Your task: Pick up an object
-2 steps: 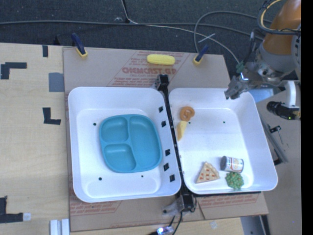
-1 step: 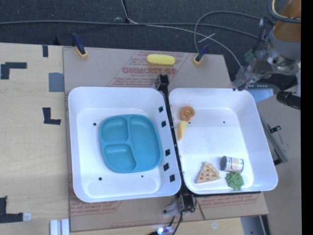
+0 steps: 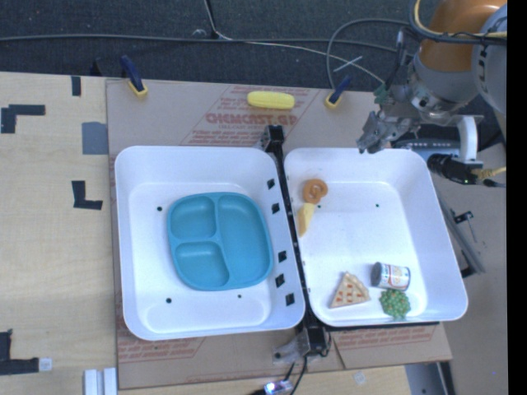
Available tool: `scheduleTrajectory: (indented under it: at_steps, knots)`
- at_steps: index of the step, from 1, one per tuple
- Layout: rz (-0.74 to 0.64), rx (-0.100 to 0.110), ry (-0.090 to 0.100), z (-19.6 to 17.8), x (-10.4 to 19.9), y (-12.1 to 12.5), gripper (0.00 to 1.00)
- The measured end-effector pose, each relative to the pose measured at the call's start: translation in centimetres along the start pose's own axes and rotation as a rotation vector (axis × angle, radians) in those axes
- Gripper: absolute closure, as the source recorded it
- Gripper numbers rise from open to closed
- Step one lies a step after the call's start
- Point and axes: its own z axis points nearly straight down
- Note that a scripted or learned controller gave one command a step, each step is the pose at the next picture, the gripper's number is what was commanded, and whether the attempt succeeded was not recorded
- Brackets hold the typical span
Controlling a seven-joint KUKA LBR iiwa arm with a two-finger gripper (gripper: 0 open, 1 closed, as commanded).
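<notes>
Your bench [image 3: 49,163] carries two bins; your tool [image 3: 372,141] hovers over the right bin's [image 3: 428,212] far rim, whether clenched or released you cannot tell.

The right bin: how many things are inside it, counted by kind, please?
Donut: 1
Yellow piece: 1
Pizza slice: 1
Can: 1
Green bunch: 1
Total: 5
</notes>
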Motion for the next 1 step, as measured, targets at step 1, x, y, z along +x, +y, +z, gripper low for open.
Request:
scheduleTrajectory:
  at_steps: [1]
  knots:
    - [0.001, 0.001, -0.001, 1.82, 5.15, -0.13, 1.00]
